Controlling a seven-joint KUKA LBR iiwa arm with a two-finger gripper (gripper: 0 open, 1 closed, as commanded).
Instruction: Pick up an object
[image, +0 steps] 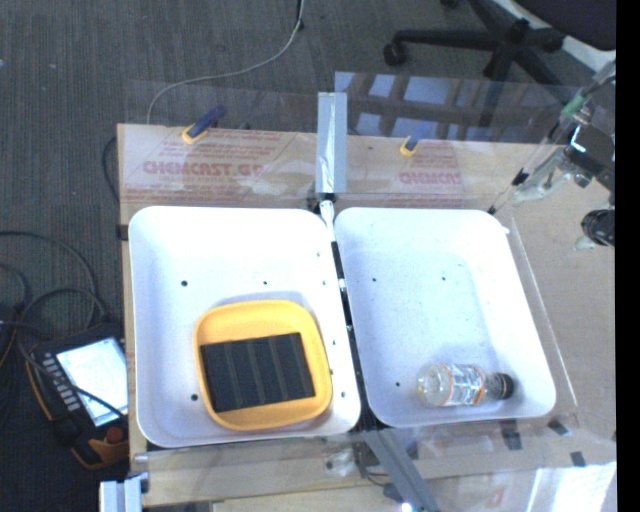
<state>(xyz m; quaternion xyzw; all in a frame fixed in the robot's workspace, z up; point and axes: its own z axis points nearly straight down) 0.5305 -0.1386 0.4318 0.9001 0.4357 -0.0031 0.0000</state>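
1. The arm (590, 150) showed at the upper right edge of the view, beyond the far right corner of the right bin, as a cluster of dark and grey parts with thin cables. Whether its gripper was open or shut could not be told, and nothing was seen held by it or touching it.
2. A clear plastic bottle (464, 385) lay on its side near the front edge of the right bin (430, 260), its dark cap pointing right and a faint label round its middle. It was well apart from the arm.
3. A yellow tray (263, 365) with rounded corners and a dark ribbed panel in its middle lay flat in the front part of the left bin (200, 245), slightly turned.
4. The two white bins sat side by side, touching along a dark seam, each floor marked with a few small dark dots.
5. They rested on a bench (250, 165) of pale brown board with faded red lettering. A blue-and-yellow clamp (202, 124) and a smaller yellow clip (409, 146) sat on its far edge, and a grey metal post (331, 145) stood between the bins at the back.
6. Dark carpet lay around the bench. A handheld controller (85, 385) with a lit screen and black cables lay at the left, and a black office chair base (490, 50) stood at the top.
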